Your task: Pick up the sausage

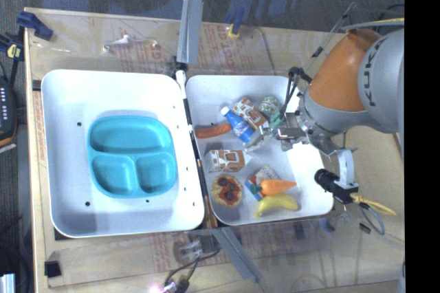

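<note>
- The pincer (283, 128) hangs low over the middle of the right bin (302, 209), under the grey and orange arm (350, 82) that comes in from the right; whether it is released or clenched I cannot tell, since the wrist hides its tip, and nothing is seen gripped in it.
- Just beside it, toward the left, lie a blue-and-white carton (239, 124) and a brown packet (251, 111), with a small greenish can (269, 106) behind them.
- The sausage (212, 130) lies further left, flat on the bin floor near the wall that divides the two bins, its long axis running roughly left to right, its right end close to the carton.
- Toward the front of the bin sit a small printed box (226, 159), a little pizza (227, 190), a carrot (278, 186) and a banana (278, 203), all apart from the sausage.
- To do the step well, I judge the pincer should travel left above the clutter, turn to straddle the sausage across its narrow width, and descend over its left half, away from the carton and clear of the wall.
- The left bin (62, 147) holds a blue divided tray (130, 154).
</note>
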Motion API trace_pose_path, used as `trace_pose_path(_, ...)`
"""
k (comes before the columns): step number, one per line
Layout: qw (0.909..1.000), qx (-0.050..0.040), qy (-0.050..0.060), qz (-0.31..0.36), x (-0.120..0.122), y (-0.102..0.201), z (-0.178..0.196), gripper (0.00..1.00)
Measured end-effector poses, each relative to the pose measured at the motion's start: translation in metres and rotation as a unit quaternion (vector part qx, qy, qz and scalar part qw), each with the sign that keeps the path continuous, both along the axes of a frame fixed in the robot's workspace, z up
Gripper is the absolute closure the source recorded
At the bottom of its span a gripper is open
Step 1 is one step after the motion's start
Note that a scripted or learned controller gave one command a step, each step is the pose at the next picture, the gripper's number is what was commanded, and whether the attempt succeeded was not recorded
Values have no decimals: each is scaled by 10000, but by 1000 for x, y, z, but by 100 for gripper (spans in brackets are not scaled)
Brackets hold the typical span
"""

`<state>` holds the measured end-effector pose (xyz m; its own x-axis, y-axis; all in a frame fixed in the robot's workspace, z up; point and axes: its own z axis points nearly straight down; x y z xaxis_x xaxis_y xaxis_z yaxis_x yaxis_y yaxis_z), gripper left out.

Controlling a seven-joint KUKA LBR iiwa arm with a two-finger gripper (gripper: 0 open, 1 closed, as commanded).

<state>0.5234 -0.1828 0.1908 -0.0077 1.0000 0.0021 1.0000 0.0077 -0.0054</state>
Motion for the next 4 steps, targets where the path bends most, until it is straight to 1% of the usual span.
trace_pose_path(1,9987,-39,-165,472,-9,7,-72,0)
trace_pose_path(2,9958,-25,-197,-890,51,27,-79,0)
trace_pose_path(3,9989,-60,-201,-426,94,41,-78,0)
trace_pose_path(4,9982,-6,-26,595,93,-8,-39,0)
